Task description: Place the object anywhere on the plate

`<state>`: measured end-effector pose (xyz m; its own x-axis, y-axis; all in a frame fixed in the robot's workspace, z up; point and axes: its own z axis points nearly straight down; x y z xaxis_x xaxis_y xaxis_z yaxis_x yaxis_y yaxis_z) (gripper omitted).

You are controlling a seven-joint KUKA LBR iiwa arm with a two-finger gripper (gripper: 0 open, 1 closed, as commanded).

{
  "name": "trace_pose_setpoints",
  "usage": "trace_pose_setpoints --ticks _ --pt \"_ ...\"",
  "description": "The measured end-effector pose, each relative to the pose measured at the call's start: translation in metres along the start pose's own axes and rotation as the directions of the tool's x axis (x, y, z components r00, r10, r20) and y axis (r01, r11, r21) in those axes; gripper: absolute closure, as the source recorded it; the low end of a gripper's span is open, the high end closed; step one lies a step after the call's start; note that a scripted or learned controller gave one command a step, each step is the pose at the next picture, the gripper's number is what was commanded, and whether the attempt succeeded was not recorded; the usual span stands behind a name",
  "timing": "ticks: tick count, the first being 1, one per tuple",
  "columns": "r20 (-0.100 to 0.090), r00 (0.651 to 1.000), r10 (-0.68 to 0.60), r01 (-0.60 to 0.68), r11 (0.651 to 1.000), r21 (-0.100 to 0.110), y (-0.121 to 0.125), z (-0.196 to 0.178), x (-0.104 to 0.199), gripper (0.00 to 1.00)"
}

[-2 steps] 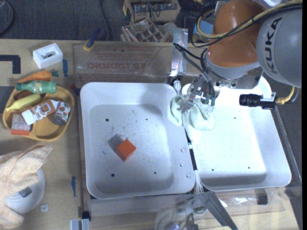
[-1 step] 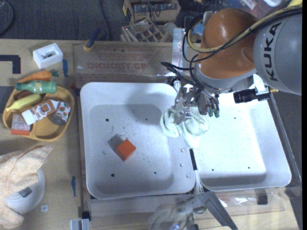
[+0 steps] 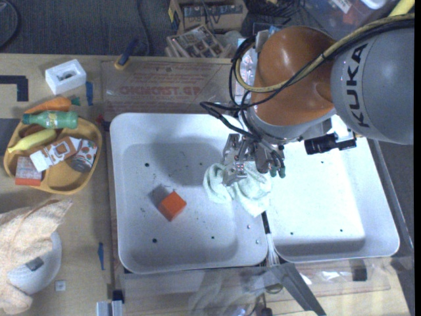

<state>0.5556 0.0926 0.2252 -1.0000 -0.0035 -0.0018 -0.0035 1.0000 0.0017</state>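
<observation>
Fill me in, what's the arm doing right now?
The arm's end effector is down at the right edge of the left bin, right over a pale crumpled object that looks like cloth or a bag. An orange block lies apart, mid-bin. I can't tell whether anything is gripped, and I can't pick out a plate.

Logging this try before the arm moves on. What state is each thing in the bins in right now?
Orange block: lying loose on the left bin's floor, apart from the tool.
Pale green plate: at the left bin's right edge, under the tool, nothing seen on it.
Tool: down over the plate; grip cannot be made out.
Right bin: beside the left one, touching.
</observation>
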Motion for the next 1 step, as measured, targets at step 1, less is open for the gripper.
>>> trace_pose_setpoints --ticks 1 --pt "0.001 1.0 0.0 0.0 1.0 0.0 -0.0003 -0.0004 -0.0002 0.0"
